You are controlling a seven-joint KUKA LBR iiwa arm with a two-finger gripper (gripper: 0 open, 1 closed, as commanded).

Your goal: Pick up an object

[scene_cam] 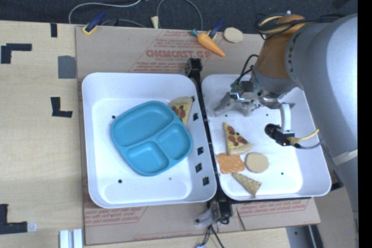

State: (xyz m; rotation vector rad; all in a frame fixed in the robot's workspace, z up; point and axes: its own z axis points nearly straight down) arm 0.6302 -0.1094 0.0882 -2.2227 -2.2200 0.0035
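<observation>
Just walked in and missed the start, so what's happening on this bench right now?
A grey robot arm reaches in from the right over the right bin, its tool low near the bin's upper left part. Nothing is visibly held. Toy food lies below it: a pizza slice, an orange piece, a round cookie and a wedge. The left bin holds a blue divided plate and another pizza slice. A toy carrot lies outside, beyond the bins.

Pizza slice [235,138] flat in right bin [302,183], beside cracker [257,162].
</observation>
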